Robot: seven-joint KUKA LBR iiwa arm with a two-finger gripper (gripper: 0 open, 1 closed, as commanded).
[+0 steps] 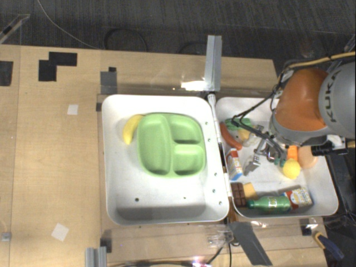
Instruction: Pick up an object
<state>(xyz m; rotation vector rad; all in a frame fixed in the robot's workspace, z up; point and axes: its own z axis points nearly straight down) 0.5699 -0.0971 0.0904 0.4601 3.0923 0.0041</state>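
My gripper (261, 157) hangs over the middle of the right bin (332, 203), its metal fingers apart and nothing between them. Just left of it lies a small white bottle with a red label (235, 164). A yellow lemon (291, 169) sits to its right, beside an orange piece (293, 151) and a pale peach-coloured object (307, 158). Along the bin's front wall a green bottle (270, 204) lies on its side, with a brown chocolate bar (238, 192) at its left end. A red-orange item (228, 135) lies further back.
The left bin (114, 204) holds a green divided tray (169, 143) with a banana (129, 128) against its left edge. The grey and orange arm (303, 102) covers the right bin's back right part. A small red-labelled pack (301, 197) lies by the green bottle.
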